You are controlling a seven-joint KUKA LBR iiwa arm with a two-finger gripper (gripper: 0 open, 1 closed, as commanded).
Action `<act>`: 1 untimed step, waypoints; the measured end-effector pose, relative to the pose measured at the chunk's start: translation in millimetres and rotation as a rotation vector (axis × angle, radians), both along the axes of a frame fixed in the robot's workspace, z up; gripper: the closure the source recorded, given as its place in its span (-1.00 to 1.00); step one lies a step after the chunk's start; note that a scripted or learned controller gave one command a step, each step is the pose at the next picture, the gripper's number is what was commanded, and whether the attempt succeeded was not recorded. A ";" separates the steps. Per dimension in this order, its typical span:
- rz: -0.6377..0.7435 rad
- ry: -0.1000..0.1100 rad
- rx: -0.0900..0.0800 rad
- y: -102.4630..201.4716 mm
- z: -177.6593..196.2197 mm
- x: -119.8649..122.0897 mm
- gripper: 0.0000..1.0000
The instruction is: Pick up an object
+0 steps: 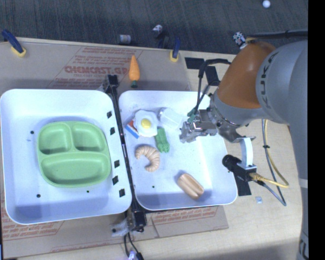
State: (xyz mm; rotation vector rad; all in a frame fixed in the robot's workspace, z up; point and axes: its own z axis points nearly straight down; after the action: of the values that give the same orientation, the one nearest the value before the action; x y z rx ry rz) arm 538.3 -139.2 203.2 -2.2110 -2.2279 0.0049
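Gripper (187, 132) is hovering over the right bin (219, 191); finger spread cannot be told, nothing visibly held. Green object (162, 140) is lying just left of it, croissant (148, 156) lower-left. Pick likely not yet done.

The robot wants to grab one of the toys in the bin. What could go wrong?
1. The fried egg toy, the green pickle-shaped toy and a clear plastic piece lie crowded together, so the gripper might bump one while reaching for another.
2. The tan croissant toy and the hot dog toy are rounded, so they might slip or roll away.
3. The gripper is over bare floor of the right white bin, so closing there would probably catch nothing.
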 end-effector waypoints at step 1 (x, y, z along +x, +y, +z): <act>-0.001 -0.002 0.000 9.8 17.9 -37.3 1.00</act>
State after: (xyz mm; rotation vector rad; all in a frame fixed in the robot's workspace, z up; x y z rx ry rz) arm 501.0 -129.4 221.1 -2.2133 -2.2275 0.0032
